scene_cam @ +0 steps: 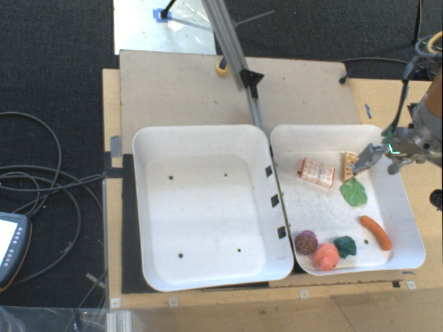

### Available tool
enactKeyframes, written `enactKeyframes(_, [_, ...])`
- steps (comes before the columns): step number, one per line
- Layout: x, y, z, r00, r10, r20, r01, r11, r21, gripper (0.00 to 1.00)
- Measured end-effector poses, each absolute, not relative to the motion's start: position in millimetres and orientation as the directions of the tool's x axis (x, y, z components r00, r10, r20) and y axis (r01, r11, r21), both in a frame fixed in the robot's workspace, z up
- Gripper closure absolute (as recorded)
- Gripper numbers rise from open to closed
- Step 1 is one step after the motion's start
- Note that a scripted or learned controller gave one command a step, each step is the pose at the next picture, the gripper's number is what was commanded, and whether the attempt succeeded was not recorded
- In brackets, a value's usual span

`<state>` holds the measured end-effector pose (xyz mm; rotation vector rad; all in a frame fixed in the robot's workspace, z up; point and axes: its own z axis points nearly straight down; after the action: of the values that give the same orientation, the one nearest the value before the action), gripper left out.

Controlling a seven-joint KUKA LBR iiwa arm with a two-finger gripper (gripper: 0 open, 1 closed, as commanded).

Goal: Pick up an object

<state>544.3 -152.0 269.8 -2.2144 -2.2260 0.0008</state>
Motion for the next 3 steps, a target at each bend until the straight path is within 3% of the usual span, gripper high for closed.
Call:
enactKeyframes(1, [544.9, -152.1, 271.5, -0.004, 1.000, 0.000, 1.000, 0.004, 0.002, 0.00])
enactKeyframes(3, [531.3, -137.8, 169.3, -0.001, 1.000, 0.001, 1.000, 0.001, -0.003, 0.00])
